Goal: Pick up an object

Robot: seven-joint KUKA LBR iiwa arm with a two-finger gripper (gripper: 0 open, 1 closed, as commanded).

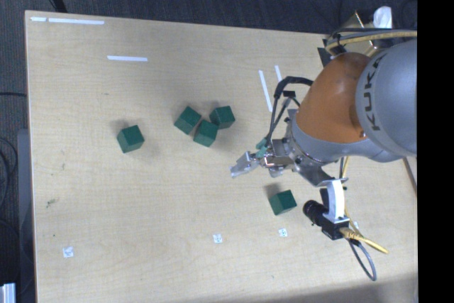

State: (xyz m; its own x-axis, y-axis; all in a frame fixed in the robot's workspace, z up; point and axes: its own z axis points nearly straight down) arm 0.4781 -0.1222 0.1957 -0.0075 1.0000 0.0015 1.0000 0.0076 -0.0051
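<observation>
Gripper [243, 164] over the worktop [142, 223] right of centre, fingers slightly parted, holding nothing. One green cube [283, 201] just below it, toward the near edge. Three green cubes [205, 125] clustered at centre, touching. Lone green cube [130, 138] toward the left edge.

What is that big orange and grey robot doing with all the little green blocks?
The robot arm is reaching in over a light wooden table to try to pick up a block. Its gripper hovers over bare wood with nothing between its fingers. One green cube sits just below it. Three more green cubes huddle together near the middle, and a lone green cube sits off to the left.
</observation>
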